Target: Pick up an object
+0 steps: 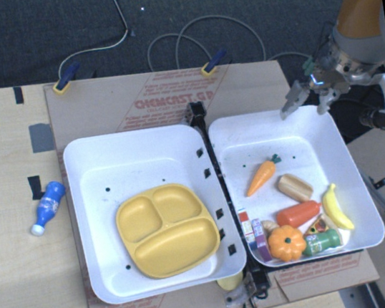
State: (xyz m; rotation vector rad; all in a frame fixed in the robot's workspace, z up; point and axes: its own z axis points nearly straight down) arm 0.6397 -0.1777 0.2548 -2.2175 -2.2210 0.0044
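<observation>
Camera view, looking down on the bench: the pincer (308, 100) hangs at the far right corner of the right-hand bin (340, 135), over its back rim, with its two fingers (293, 102) spread apart and nothing between them. Behind it rises the grey wrist with the orange band (359, 5). The objects for picking lie well forward of the pincer, toward the bin's near side. Closest to it, forward and to its left, is a carrot (261, 176); just beyond that, a tan bread roll (295, 187). Farther forward sit a red sausage-shaped piece (298, 213), a banana (337, 209), a small pumpkin (287, 242) and a green bottle-shaped item (323, 240), crowded together at the near wall. Far to the pincer's left, the other bin (85, 159) holds a yellow divided plate (167, 228). Beyond that bin, on the bench top, lies a blue bottle (47, 206).
</observation>
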